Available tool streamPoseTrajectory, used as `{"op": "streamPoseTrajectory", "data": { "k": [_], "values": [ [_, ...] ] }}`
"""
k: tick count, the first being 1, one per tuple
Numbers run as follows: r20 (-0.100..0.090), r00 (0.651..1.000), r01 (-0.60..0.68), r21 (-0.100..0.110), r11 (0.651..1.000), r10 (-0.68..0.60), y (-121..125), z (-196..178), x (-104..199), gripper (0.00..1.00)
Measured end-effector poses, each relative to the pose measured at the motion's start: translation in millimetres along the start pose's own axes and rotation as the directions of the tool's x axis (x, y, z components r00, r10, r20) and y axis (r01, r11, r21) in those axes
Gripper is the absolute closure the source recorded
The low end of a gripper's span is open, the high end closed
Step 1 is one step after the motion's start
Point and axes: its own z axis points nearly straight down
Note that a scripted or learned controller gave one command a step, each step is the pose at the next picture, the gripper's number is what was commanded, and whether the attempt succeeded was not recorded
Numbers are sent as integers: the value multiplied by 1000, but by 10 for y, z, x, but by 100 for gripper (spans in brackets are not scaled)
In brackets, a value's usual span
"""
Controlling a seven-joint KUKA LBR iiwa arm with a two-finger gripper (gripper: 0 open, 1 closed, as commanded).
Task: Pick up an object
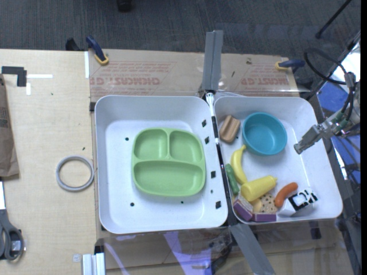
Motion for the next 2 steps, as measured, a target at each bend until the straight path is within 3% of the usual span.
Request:
{"op": "streamPoseTrajectory", "data": {
  "k": [1, 2],
  "values": [
    [1, 1000, 1, 1, 1000, -1, 12, -86, -10, 100],
    [1, 1000, 1, 1, 1000, -1, 12, -86, -10, 0]
  ]
}}
